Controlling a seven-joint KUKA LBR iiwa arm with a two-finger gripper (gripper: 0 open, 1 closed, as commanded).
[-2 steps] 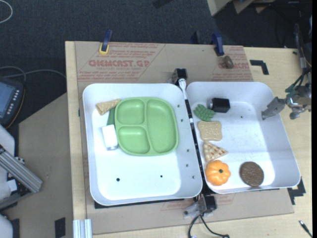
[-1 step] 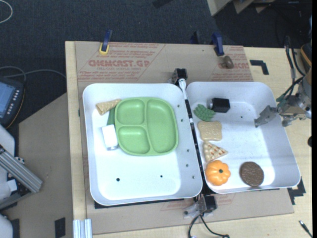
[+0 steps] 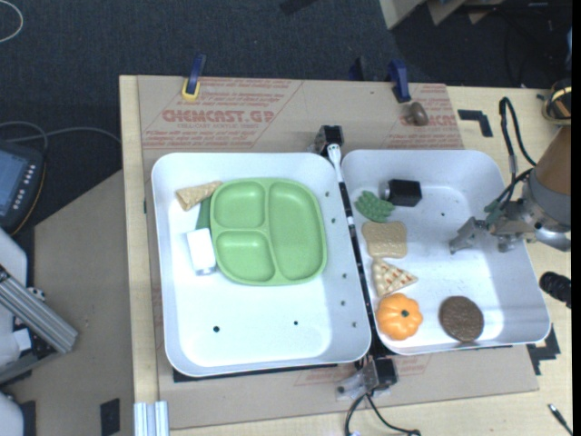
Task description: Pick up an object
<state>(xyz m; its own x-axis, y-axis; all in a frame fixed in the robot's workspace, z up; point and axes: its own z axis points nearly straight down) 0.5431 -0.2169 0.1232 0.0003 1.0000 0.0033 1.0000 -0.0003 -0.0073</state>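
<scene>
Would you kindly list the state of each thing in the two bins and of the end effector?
green divided tray: upright, compartments bare, left bin
white block: lying beside tray
cracker wedge: flat at tray's corner
pumpkin: upright, right bin
brown disc: flat
pizza slice: flat
bread slice: flat
black cylinder: on its side
end effector: low over right bin, holding nothing

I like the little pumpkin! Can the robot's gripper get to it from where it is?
Probably yes. The gripper hangs over the right bin, and the pumpkin sits in that bin's near corner with nothing on top, though a cookie and pizza slice lie close.
</scene>
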